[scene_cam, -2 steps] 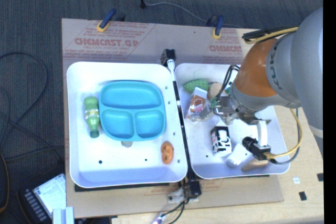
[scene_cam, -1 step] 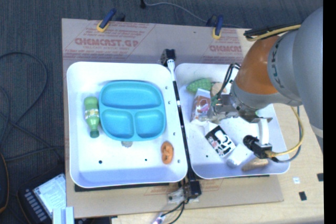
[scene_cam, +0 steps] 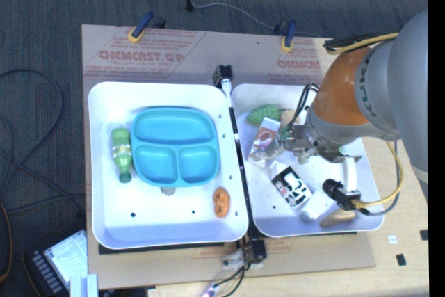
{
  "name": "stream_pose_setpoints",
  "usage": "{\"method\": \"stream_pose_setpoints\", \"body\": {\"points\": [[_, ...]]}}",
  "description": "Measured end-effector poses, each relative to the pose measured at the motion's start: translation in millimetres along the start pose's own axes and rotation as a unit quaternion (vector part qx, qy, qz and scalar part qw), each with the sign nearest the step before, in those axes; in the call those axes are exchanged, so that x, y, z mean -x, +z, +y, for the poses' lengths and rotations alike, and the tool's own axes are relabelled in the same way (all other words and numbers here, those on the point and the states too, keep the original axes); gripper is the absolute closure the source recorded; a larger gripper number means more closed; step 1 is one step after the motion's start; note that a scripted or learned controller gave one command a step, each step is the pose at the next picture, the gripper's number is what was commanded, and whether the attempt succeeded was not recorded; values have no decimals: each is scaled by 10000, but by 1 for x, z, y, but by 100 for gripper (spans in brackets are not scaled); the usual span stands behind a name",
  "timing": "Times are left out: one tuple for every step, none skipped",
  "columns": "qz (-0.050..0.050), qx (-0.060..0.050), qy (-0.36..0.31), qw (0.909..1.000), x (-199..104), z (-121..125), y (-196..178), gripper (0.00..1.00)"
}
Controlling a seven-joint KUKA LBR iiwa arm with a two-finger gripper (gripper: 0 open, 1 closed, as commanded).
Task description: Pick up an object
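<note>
Hovering pincer (scene_cam: 284,142) over clear packet (scene_cam: 263,142), right bin (scene_cam: 368,219).

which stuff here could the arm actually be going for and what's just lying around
In play, right bin, under the arm:
- claw
- clear packet
- green object
- white box with black print

Lying about, left bin:
- blue divided tray
- green bottle
- small orange object

the grey arm (scene_cam: 410,80) reaches in from the right, bent downward, its orange band (scene_cam: 341,90) just above the wrist. the gripper (scene_cam: 288,142) hangs low at the wrist's left end, pointing left and down, with black cables looping beside it.
</note>
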State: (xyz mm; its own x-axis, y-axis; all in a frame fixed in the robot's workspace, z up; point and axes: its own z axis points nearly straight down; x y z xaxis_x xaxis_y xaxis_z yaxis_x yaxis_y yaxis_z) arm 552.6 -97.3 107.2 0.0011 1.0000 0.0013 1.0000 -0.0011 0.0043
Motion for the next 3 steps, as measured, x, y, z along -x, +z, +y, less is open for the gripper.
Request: {"method": "stream_pose_setpoints", "body": {"points": [[-19,10,-5,10000,-2,-38,20,0],[-28,11,5,10000,0,-38,10,100],[-6,-19,-14,10000,-71,-12,-77,100]]}}
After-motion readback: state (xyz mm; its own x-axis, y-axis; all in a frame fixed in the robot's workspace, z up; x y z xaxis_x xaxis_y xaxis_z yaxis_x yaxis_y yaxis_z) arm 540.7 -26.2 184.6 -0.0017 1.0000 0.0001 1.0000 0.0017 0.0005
